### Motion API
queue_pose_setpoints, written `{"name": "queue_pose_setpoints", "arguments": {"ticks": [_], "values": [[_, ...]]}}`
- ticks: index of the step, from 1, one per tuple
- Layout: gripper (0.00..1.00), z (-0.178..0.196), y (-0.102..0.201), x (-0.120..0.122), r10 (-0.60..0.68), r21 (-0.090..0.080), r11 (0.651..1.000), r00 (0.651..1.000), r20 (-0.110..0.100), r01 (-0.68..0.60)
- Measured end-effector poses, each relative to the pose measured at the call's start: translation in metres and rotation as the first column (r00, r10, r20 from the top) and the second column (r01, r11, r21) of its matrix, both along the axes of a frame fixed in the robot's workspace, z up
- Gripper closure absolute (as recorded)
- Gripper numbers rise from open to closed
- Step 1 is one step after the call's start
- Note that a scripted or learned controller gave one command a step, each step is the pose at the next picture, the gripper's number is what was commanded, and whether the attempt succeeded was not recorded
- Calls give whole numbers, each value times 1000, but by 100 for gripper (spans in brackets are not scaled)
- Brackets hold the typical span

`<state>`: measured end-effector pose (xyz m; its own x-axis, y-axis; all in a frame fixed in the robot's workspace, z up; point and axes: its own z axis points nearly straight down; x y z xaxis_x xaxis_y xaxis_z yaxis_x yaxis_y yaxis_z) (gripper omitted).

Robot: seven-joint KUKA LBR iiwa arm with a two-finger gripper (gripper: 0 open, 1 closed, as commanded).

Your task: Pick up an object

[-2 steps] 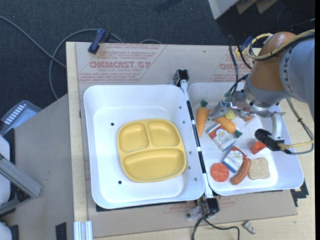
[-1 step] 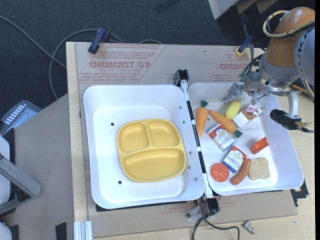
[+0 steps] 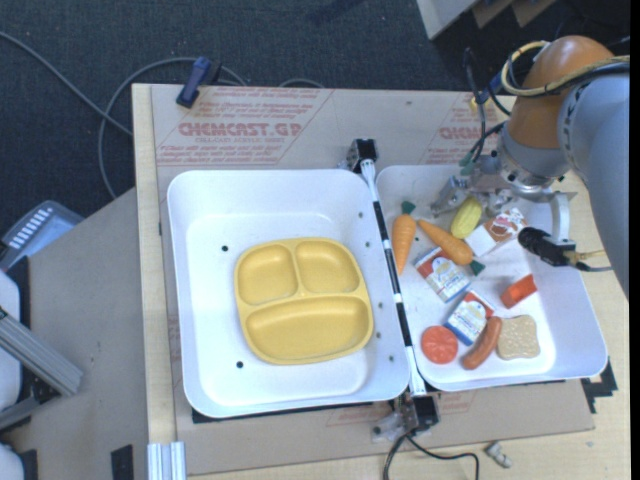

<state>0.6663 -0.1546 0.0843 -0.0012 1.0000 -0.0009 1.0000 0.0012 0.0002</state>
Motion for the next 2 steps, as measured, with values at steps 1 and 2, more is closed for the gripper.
{"name": "queue_pose_setpoints", "arguments": {"ticks": [1, 2], "values": [[100, 11, 0, 1, 1, -2, 1000, 1000, 5, -1], [100, 102, 67, -20, 1, 1, 1000, 1000, 4, -1]]}}
